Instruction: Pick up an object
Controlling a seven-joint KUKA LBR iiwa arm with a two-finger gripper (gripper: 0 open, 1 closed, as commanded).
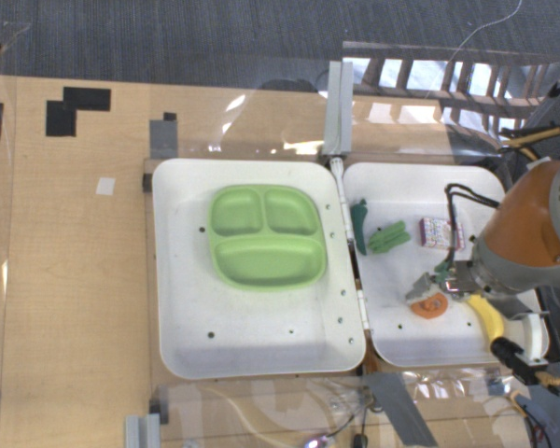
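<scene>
Orange slice point(430, 306): lower right of the frame, on the floor of the right bin point(392, 343), touching or just under the gripper tips.
Gripper point(427, 290): low over the slice; fingers look slightly parted; whether they have hold of anything cannot be told.
Banana point(486, 315): just right of the slice, partly under the arm point(532, 227).
Step, as judged: descent for the grasp. Next move calls for closing squarely on the slice, then a straight lift.
Green toy point(388, 238), small packet point(439, 232): farther back.
Green plate point(266, 236): left bin point(182, 325), centre.
</scene>
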